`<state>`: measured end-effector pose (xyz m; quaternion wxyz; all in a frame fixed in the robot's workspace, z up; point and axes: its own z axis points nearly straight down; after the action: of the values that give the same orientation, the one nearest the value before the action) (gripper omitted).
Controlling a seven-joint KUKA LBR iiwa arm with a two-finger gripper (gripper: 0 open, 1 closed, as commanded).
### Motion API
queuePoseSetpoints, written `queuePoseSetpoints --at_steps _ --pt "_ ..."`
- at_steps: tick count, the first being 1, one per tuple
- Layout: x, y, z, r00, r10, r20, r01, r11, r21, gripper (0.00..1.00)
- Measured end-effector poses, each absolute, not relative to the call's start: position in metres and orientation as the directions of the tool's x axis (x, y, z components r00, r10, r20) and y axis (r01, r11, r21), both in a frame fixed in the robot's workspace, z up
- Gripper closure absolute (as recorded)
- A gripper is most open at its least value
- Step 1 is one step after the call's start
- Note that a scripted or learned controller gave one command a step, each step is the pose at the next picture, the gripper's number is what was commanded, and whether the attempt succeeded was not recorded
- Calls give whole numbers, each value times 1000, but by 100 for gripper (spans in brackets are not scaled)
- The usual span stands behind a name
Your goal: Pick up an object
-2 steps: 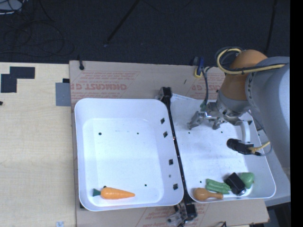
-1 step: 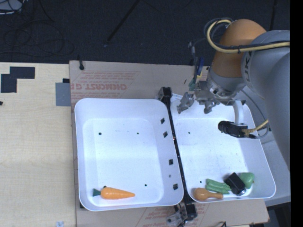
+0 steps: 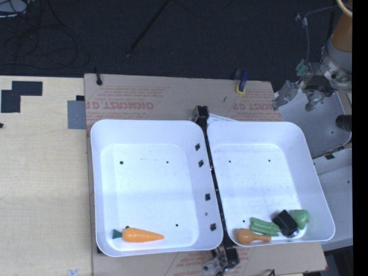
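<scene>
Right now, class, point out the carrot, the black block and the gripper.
carrot [image 3: 142, 234], camera view, middle of its orange body
black block [image 3: 286, 222], camera view, its top face
gripper [image 3: 299, 99], camera view, between its fingertips

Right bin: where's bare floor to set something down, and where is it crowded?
The right white bin has bare floor across its far and middle stretch, from the centre divider to its right wall. The near edge is crowded: tan pear-shaped toy, green ridged piece, black block, green rounded piece.

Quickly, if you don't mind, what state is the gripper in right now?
Gripper: up beyond the right bin's far right corner, outside it, nothing seen held; open or closed cannot be told.
</scene>
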<state>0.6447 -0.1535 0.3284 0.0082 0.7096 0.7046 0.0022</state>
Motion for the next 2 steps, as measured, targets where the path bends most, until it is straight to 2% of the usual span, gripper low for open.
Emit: queuePoseSetpoints --at_steps 1,2 --pt "617 -212 439 4 1000 -6 1000 -4 9 0" --pt "566 -214 490 2 1000 -2 1000 -2 3 0"
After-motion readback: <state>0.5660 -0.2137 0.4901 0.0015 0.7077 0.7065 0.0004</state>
